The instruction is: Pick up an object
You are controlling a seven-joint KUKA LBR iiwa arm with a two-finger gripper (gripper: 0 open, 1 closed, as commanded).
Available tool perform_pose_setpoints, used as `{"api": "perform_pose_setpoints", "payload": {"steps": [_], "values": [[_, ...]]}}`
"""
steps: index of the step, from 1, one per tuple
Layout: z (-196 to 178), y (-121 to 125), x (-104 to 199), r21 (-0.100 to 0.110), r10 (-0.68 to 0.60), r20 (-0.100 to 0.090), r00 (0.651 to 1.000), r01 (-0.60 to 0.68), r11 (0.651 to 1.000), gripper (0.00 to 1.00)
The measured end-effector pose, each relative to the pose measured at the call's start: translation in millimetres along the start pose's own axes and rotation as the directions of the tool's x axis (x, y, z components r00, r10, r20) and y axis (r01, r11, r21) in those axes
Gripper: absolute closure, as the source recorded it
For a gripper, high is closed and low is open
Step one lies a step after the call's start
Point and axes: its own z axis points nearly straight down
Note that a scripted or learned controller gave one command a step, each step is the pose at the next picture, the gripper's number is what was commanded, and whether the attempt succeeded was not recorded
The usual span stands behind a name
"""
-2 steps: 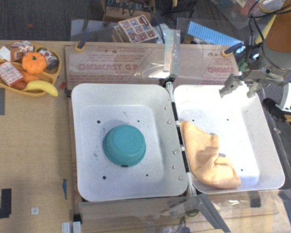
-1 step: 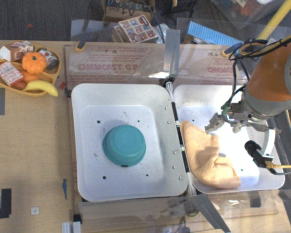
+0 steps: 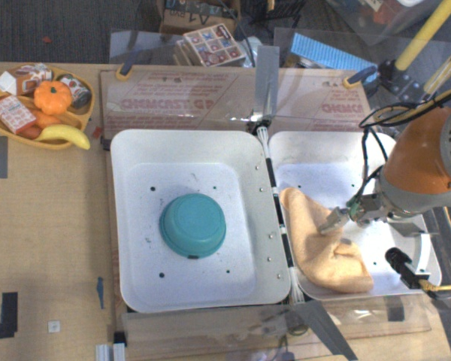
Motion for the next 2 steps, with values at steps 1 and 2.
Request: {"api": "perform_pose_setpoints", "payload": {"steps": [1,2], "values": [[0.2,-26.5,32.8,-0.002,-0.037,0.002,0.999,0.037,0.999,0.00],[-10.9,-25.1,31.5,-0.008,-0.034,0.004,0.999,0.034,0.999,1.00]]}}
